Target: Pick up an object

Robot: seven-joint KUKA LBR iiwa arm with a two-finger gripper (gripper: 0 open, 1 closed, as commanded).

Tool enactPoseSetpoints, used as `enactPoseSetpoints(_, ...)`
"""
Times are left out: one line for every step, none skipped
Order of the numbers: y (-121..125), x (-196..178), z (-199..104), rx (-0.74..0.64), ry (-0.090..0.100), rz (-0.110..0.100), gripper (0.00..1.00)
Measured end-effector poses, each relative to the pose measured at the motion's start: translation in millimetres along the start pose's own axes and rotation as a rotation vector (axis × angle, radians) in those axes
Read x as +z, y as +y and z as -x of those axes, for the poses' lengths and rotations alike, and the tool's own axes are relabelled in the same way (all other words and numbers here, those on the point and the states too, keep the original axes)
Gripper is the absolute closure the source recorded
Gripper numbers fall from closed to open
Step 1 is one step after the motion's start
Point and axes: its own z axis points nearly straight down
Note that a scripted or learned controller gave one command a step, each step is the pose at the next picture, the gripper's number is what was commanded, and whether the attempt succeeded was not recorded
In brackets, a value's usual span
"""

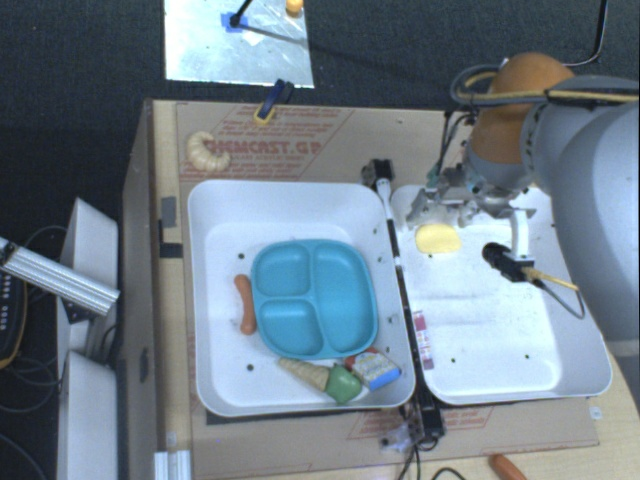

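Note:
My gripper hangs over the far left corner of the right bin. A pale yellow, rounded object lies on the bin floor just in front of it, touching or nearly touching the gripper's lower end. In the left bin a blue divided plate sits in the middle. An orange sausage lies to its left. Along the plate's near edge lie a cream cone, a green piece and a blue and white packet.
A beige ridged object and a blue and yellow clip rest on the cardboard behind the left bin. A shiny sheet lies beyond the bench. An orange item lies past the near edge of the right bin.

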Motion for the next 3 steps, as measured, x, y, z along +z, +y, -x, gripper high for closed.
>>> enactPoseSetpoints(-2.3,12.7,5.2,0.006,0.000,-0.006,0.00)
enactPoseSetpoints(-0.5,0.5,5.0,0.004,0.000,-0.001,1.00)
enactPoseSetpoints(-0.6,0.7,5.0,0.004,0.000,-0.001,0.00)
